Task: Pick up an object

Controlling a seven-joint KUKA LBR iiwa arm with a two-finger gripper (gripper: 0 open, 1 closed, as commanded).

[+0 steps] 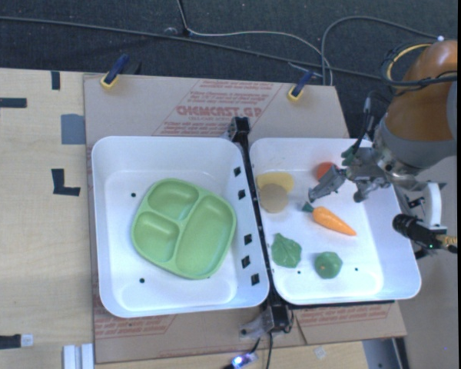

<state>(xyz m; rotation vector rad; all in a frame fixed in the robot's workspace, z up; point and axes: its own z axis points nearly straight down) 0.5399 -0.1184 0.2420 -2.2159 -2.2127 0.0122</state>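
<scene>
gripper (339, 180) | fingers spread apart, nothing between them | over right bin (392, 283) | carrot (335, 221) seemingly just below

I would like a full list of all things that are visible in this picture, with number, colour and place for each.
Bins: 2, white, side by side on the bench.
Divided plate: 1, light green, middle of the left bin.
Carrot: 1, orange with a green tip, middle of the right bin.
Leafy vegetable: 1, green, near side of the right bin, by the divider.
Round vegetable: 1, green, near side of the right bin.
Pale piece: 1, yellow and tan, far left part of the right bin.
Small red-orange piece: 1, far part of the right bin, beside the gripper.
Clamps: 2, yellow and blue, far edge of the cardboard.
Arm: 1, grey and orange, right side.
Gripper: 1, dark, above the right bin.
</scene>
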